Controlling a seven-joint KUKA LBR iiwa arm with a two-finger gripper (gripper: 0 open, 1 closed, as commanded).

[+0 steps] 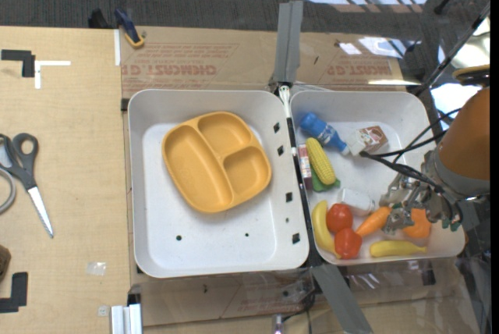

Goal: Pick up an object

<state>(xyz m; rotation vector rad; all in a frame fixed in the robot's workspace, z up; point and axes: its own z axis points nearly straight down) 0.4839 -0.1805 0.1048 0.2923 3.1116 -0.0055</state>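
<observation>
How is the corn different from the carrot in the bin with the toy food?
The corn is yellow and thick; the carrot is orange and thinner. The corn lies by the bin's left wall, next to the blue bottle; the carrot lies lower, between the tomato and the gripper. Both are long toy vegetables in the right bin.
</observation>
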